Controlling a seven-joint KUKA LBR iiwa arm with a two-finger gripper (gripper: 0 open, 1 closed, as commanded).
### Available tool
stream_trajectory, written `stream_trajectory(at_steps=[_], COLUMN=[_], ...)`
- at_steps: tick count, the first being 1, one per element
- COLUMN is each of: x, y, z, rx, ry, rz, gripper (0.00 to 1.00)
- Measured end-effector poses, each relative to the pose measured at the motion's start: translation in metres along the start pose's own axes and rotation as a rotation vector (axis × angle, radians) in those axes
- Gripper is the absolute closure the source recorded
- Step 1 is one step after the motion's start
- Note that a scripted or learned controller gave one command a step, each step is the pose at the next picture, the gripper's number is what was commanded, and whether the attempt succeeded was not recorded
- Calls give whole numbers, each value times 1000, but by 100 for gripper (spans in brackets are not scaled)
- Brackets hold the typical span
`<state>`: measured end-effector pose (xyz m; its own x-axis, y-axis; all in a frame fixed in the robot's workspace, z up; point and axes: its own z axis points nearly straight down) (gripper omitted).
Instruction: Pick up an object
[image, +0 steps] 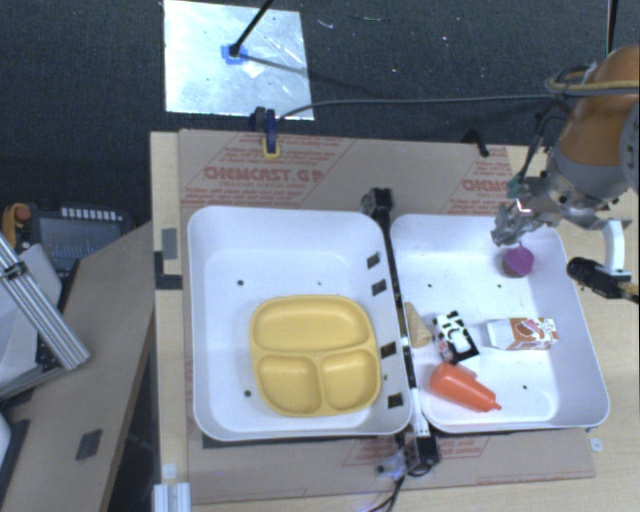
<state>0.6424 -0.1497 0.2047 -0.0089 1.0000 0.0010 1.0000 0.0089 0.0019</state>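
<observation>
Jaws (507, 232): at the end of the grey arm with the orange band, hanging over the far right corner of the right bin (575, 395); whether they stand apart or together cannot be told from here.
Nearest object: a small purple ball (518, 261), lying on the bin floor just beside the jaws, on the side toward the bin's near edge. Nothing is seen between the jaws.
Key relation: the ball lies slightly nearward and a touch rightward of the jaws; being round, it has no long axis to line up with. It is judged the likeliest target, needing a short shift and a descent.
Other candidates: a small carton (520, 333) lying flat near the right edge, long axis across the bin; a black-and-white item (455, 336) near the middle; an orange carrot-shaped toy (464, 388) by the near edge, lying aslant.
Left bin (215, 300): holds a yellow divided tray (314, 355), well apart from the jaws.
Writing: "CHEMCAST" printed in red on the brown board (300, 165) under the bins; the carton's print is too small to read.
</observation>
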Motion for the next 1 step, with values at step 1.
stream_trajectory(at_steps=[1], x=[48], y=[1], z=[5], rx=[1], ry=[0], rz=[0], gripper=[100])
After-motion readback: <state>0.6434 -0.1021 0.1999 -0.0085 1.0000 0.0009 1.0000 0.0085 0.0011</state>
